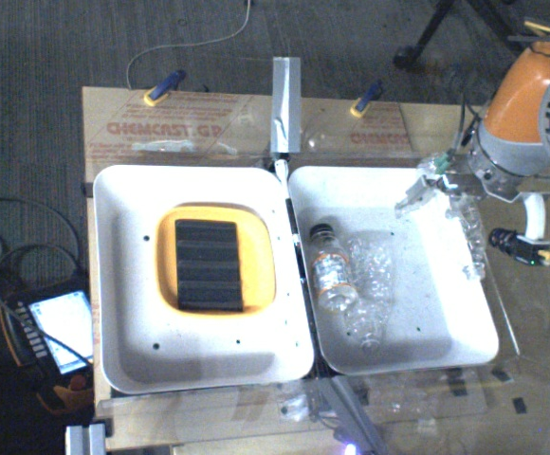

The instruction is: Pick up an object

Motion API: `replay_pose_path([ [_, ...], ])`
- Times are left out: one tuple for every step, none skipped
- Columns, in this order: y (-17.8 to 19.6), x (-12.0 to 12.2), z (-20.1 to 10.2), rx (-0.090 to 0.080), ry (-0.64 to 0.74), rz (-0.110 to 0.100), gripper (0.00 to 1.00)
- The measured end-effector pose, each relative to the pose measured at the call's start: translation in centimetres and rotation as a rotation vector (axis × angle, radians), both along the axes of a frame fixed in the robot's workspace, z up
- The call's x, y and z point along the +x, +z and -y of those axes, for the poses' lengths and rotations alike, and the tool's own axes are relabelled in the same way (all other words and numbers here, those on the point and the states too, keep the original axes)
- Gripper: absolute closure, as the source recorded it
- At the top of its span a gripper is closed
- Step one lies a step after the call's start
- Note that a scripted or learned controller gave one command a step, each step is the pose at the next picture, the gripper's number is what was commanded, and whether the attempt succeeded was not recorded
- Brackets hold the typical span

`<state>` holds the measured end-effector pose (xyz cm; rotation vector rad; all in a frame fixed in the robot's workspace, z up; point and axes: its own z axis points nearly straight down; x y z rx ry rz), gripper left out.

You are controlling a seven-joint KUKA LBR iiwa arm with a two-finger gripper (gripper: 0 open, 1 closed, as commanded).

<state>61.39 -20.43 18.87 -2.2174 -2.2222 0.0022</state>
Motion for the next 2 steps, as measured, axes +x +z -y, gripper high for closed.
replay_pose_path([
  [9.3, -3.8, 2.0, -0.004, -0.077, 0.002, 0.00],
  [0.4, -10.8, 0.8, 0.001, 0.040, 0.000, 0.00],
])
